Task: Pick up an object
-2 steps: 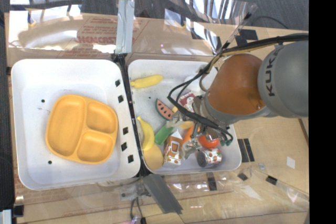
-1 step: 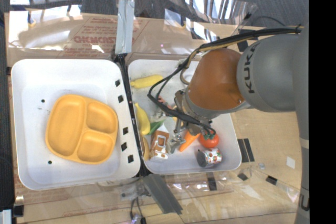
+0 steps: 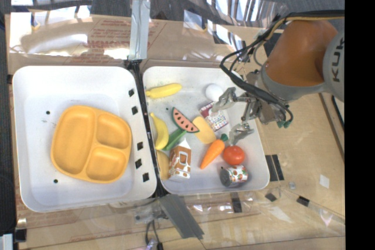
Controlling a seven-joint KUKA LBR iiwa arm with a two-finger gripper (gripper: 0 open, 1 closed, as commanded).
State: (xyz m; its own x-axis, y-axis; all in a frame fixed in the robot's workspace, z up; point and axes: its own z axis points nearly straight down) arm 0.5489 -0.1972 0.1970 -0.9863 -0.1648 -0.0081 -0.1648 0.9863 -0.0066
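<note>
Your claw (image 3: 233, 116) hangs over the right side of the right bin (image 3: 193, 74), its two fingers spread apart with nothing between them. One finger (image 3: 223, 100) sits beside the white egg (image 3: 212, 91) and above the small printed packet (image 3: 215, 118); the other points down toward the tomato (image 3: 234, 155), which lies just below it by the bin's right edge. The wrist and cables hide part of that edge (you cannot tell what, if anything, lies beneath them). Also in this bin: a banana (image 3: 163, 90) near the top edge, a watermelon slice (image 3: 183, 120) and a yellow wedge (image 3: 203, 129) in the middle, a carrot (image 3: 212, 153) touching the tomato, a small carton (image 3: 180, 163) and a patterned can (image 3: 234, 175) along the bottom edge, and a second banana (image 3: 159, 132) with something green against the left wall. The left bin (image 3: 35, 85) holds a yellow divided tray (image 3: 91, 143).
</note>
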